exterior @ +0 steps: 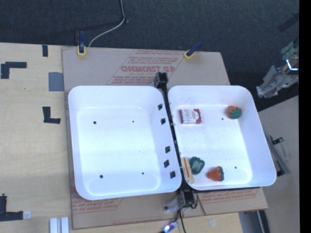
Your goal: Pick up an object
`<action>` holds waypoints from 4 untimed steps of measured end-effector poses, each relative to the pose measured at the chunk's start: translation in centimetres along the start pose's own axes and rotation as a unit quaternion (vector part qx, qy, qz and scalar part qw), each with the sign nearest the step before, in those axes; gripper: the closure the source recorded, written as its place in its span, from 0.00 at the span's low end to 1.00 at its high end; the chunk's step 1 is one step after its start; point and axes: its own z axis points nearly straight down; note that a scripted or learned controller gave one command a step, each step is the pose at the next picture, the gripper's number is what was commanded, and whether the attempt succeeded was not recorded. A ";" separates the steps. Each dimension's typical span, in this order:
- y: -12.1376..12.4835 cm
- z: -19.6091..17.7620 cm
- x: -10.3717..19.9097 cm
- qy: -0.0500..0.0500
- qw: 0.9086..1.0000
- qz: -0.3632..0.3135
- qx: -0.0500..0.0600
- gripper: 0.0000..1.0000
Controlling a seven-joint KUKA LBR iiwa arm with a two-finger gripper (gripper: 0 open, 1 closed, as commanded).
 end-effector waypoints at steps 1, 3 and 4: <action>0.0 -0.6 5.8 0.000 1.000 0.000 0.002 1.00; 0.1 -3.9 17.3 0.001 1.000 -0.001 0.002 1.00; 0.1 -3.8 23.2 0.001 1.000 -0.001 0.003 1.00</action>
